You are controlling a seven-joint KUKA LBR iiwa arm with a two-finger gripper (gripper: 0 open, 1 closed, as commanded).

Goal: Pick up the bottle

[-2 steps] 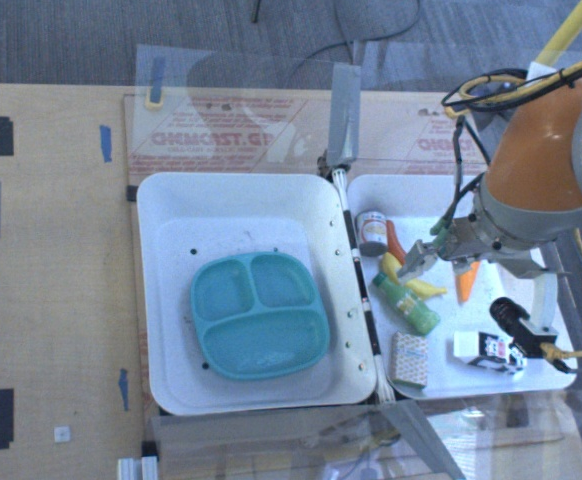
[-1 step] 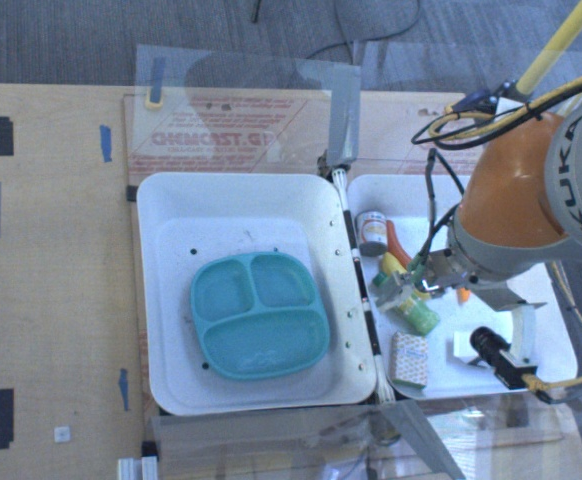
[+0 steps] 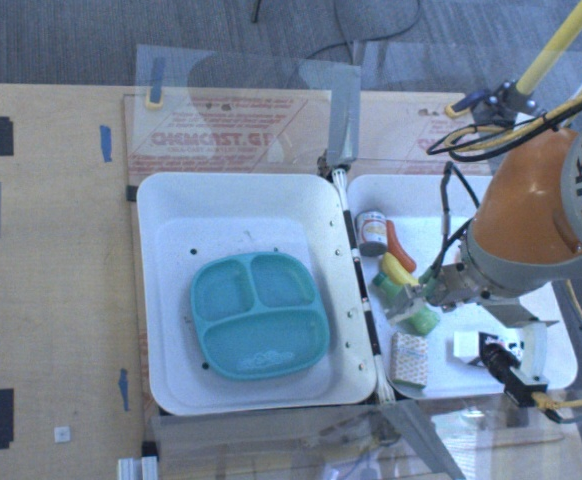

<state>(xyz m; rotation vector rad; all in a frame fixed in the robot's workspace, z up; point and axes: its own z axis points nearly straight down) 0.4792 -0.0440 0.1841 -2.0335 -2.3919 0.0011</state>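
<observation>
The bottle [image 3: 372, 230] is small, with a pale cap and an orange-brown label. It stands at the far left of the right bin [image 3: 561, 368], against the wall shared with the left bin. My gripper [image 3: 418, 303] hangs from the grey wrist under the orange band, low over the clutter in the middle-left of the right bin. It is below and to the right of the bottle and apart from it. Beneath the gripper lie a green piece [image 3: 424, 320] and a yellow banana-like toy [image 3: 400, 266].
A red chili-like toy [image 3: 395, 236] lies beside the bottle. A patterned small box [image 3: 409, 359] and a white item [image 3: 468, 345] rest near the right bin's front. The left bin [image 3: 171, 218] holds a teal divided plate [image 3: 259, 314]. Cables run over the right bin's back.
</observation>
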